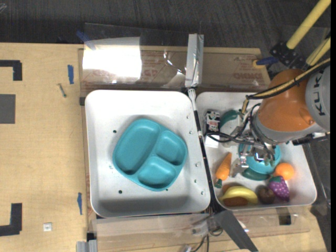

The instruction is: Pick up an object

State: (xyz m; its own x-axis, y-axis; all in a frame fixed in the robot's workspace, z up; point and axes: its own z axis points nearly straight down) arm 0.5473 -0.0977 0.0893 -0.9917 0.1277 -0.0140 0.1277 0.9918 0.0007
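The right bin (310,193) holds several toy foods. An orange carrot (224,167) lies at its left. A yellow banana (240,195) sits along the front wall, with a brown piece (265,195) and purple grapes (280,188) to its right. An orange fruit (285,170) rests near the right wall. A small black-and-white item (212,121) lies at the back left beside a teal cup (229,119). My gripper (253,159) hangs low in the middle of this bin, right over a teal round object (262,168) and just right of the carrot.
The left bin (100,193) contains a teal divided plate (150,153) at its centre. A metal divider (193,62) and clear plastic sheeting stand behind the bins. Cables trail from the wrist across the right bin's back half.
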